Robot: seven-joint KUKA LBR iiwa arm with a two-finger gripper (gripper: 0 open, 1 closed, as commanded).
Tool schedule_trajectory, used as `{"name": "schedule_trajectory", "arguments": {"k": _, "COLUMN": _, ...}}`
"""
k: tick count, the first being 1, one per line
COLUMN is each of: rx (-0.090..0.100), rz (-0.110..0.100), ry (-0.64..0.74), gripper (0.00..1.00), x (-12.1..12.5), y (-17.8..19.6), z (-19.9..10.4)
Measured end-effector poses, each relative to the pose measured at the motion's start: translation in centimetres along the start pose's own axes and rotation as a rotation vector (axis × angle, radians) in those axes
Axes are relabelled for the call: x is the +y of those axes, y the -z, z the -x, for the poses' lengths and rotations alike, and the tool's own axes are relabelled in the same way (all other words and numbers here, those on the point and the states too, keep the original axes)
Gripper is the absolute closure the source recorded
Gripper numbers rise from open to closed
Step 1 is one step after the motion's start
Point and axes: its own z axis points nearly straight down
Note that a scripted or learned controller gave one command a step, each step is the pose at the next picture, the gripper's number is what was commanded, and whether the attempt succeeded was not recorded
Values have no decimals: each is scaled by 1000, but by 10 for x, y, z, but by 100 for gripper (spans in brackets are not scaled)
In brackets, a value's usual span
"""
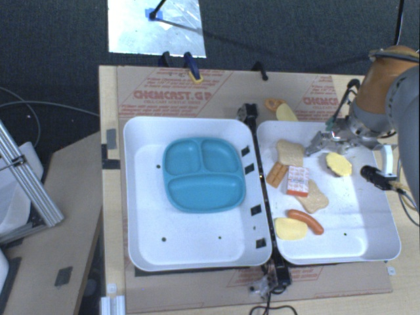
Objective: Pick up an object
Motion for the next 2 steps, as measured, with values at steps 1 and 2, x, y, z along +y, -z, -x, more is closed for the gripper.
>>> {"name": "schedule_trajectory", "arguments": {"k": 1, "rx": 1, "rz": -1, "ry": -2, "gripper": 0, "x": -110, "y": 7, "z": -4}}
{"name": "schedule_trajectory", "arguments": {"k": 2, "rx": -2, "rz": 10, "ry": 6, "gripper": 0, "x": -68, "y": 8, "z": -8}}
